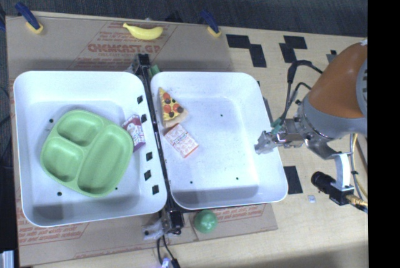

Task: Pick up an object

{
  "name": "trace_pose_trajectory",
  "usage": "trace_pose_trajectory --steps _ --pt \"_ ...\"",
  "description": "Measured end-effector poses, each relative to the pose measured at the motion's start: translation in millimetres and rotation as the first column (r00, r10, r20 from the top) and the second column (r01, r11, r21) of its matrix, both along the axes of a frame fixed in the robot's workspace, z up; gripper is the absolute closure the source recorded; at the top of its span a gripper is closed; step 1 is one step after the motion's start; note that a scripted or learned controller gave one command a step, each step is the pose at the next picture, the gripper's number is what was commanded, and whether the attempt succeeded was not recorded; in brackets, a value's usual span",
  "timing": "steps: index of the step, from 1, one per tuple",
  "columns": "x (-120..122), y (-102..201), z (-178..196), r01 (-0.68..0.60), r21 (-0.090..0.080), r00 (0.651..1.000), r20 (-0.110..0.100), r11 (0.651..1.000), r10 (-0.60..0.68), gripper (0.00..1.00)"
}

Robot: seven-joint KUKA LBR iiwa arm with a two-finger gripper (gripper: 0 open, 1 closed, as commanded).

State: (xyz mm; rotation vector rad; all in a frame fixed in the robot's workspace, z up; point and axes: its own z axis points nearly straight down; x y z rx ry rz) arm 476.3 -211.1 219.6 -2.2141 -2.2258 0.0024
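While the fingers [262, 143] hang over the right rim of the right bin [212, 195], whether they are parted or closed cannot be told, and nothing shows between them. A flat pizza slice toy [170, 107] lies at nine o'clock from them, near the bin's left wall, with a thin red-printed packet [181, 141] just below it. Smooth white plastic forms both bins; the left bin [31, 98] carries a glossy green divided plate [86, 152] and a small wrapper [135, 131].
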Motion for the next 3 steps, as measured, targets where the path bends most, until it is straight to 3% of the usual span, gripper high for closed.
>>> trace_pose_trajectory --steps 1,2,3 --pt "-0.1 0.5 -4.8 0.0 0.001 1.0 -0.001 1.0 0.0 1.0" --pt "0.0 0.4 -4.7 0.0 0.001 1.0 -0.001 1.0 0.0 0.0" --pt "32.8 52.1 -103.2 -0.002 0.002 1.0 -0.003 1.0 0.002 0.0"
